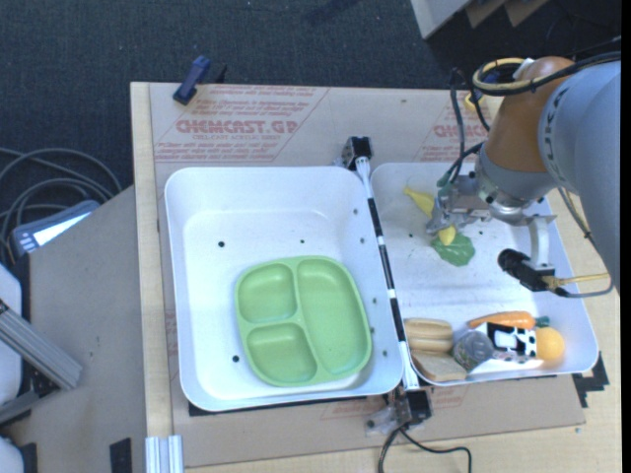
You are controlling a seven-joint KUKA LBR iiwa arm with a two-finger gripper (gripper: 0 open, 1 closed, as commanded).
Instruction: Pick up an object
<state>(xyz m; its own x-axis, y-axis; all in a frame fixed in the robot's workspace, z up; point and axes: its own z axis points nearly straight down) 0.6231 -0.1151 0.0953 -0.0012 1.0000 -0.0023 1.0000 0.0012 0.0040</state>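
Tabletop with two white bins; arm low over the right bin [584,294].

Nearest in that bin lies a cluster: a bread roll [430,335], an orange carrot [503,319], and an orange ball [548,345]. Farther in, a green-and-yellow toy [454,249] lies roughly rounded, its long axis unclear. The gripper [449,223] hangs directly over it; how wide the jaws stand cannot be told. The left bin [197,205] carries a green divided plate [302,320].

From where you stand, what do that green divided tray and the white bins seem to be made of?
The green divided tray looks like moulded plastic, matte, with soft rounded compartments. The white bins look like thin formed plastic, slightly glossy at the rims, though I can't be sure.
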